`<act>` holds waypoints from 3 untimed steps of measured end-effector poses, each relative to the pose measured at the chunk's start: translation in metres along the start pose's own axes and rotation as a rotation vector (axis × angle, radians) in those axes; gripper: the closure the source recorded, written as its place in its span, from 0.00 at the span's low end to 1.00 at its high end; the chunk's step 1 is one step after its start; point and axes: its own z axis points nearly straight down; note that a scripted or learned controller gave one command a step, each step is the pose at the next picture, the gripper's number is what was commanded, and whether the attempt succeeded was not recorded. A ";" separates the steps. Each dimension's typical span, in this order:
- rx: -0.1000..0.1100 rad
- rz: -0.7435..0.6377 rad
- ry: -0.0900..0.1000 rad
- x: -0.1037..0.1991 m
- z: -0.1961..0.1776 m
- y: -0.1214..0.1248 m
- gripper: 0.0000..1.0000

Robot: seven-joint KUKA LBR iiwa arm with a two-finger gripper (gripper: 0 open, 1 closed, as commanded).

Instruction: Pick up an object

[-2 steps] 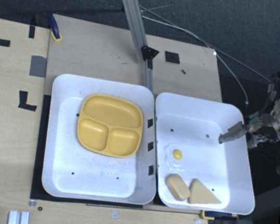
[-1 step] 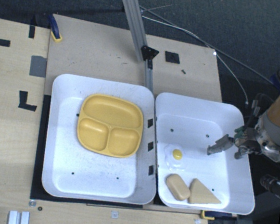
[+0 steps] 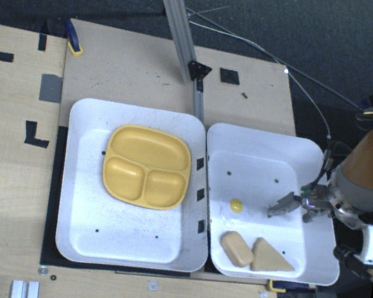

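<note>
Small yellow ball [image 3: 236, 205] lies loose on the floor of the right white bin [image 3: 264, 146], with 2 tan foam pieces [image 3: 254, 254] near the front wall. Two-finger gripper [image 3: 282, 208] hovers right of the ball, fingers apart, nothing between them. Pick not yet made; descent, closing and lift remain

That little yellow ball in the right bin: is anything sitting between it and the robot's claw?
Nothing visible. Bare white bin floor lies between the yellow ball and the gripper. The two tan pieces lie nearer the camera, off that line.
</note>
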 end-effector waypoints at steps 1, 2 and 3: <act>-0.001 -0.001 0.000 -0.003 0.047 0.006 0.00; -0.003 -0.002 -0.001 -0.003 0.035 0.006 1.00; -0.011 -0.002 -0.003 0.002 -0.028 0.006 1.00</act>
